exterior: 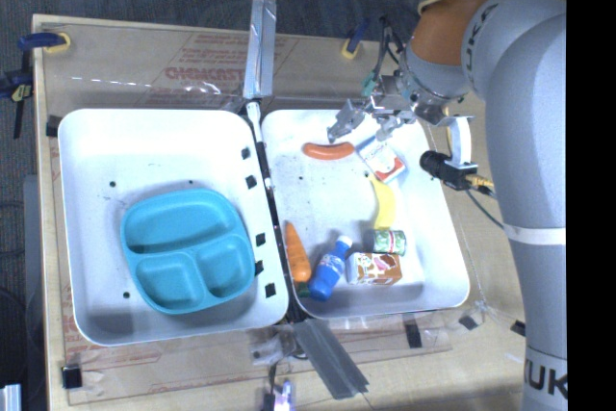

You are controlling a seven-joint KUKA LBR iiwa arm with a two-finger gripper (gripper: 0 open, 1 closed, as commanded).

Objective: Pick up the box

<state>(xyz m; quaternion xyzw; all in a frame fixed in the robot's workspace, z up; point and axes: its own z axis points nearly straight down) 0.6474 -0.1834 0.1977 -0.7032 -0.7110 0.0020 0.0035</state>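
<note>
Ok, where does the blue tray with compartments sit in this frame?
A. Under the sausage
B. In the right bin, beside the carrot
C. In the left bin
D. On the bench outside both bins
C: the blue tray lies in the left bin, while the carrot and sausage are in the right bin.

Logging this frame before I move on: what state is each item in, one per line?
gripper: above the right bin's far end, over the hot dog.
box: lying in the right bin, untouched.
hot dog: lying flat.
banana: lying flat.
can: on its side.
blue bottle: on its side.
carrot: lying along the divider.
blue tray: flat in the left bin.
</note>
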